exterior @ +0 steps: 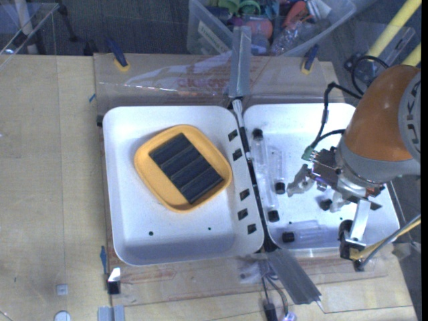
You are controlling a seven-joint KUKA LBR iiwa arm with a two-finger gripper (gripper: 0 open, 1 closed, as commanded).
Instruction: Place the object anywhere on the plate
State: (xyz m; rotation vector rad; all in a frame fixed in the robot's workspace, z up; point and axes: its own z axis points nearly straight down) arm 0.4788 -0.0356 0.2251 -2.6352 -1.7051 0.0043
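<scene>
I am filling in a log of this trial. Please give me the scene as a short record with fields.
left bin: holds the yellow plate
black ridged slab: lies flat on the plate, near its middle
gripper: above the right bin, apart from the plate
task state: slab seems already placed

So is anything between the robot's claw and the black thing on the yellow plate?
Only the raised rims where the bins meet. The gripper hangs over the right bin; the black thing lies on the plate.
</scene>
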